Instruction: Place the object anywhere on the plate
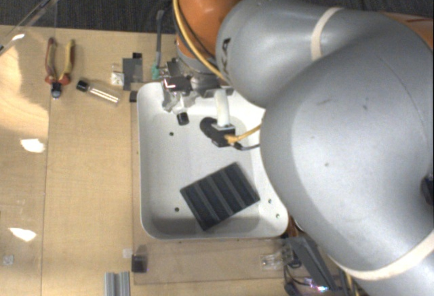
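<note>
A black ribbed rectangular object point(219, 196) lies flat in the near part of the white bin point(154, 173), turned at a slant. My gripper point(175, 103) hangs over the bin's far left corner, well beyond the ribbed object and apart from it. I see nothing held in it. The grey arm with its orange band covers the right side of the bin and everything to the right of it.
On the wooden bench left of the bin lie red-handled pliers point(59, 61) and a small clear tube with a black cap point(99, 91). A grey and black fixture point(132, 70) stands by the bin's far left corner. A small black block point(139, 263) sits near the bin's front left corner.
</note>
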Robot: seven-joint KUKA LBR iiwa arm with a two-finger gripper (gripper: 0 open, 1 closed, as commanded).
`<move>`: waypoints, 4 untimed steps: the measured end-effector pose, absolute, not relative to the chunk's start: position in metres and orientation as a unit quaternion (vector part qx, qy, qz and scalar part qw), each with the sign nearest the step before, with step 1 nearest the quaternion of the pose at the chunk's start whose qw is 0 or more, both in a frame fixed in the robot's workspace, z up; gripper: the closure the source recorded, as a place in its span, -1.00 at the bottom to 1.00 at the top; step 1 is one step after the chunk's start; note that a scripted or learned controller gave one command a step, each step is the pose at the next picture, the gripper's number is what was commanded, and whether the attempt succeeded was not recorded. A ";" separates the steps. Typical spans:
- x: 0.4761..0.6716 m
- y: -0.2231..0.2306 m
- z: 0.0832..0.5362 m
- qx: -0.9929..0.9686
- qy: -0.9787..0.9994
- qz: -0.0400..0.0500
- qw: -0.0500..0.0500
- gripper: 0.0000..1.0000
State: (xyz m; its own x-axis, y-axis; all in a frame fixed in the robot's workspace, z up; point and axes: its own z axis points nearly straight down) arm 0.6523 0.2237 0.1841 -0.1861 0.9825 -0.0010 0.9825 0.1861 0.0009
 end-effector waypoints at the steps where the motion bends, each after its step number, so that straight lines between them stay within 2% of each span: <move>1: 0.668 0.228 0.258 0.599 0.800 0.001 0.001 1.00; 2: 0.668 0.230 0.268 0.595 0.803 0.001 0.002 1.00; 3: 0.668 0.225 0.240 0.571 0.821 0.000 0.001 1.00; 4: 0.668 0.227 0.135 0.539 0.842 0.000 0.000 1.00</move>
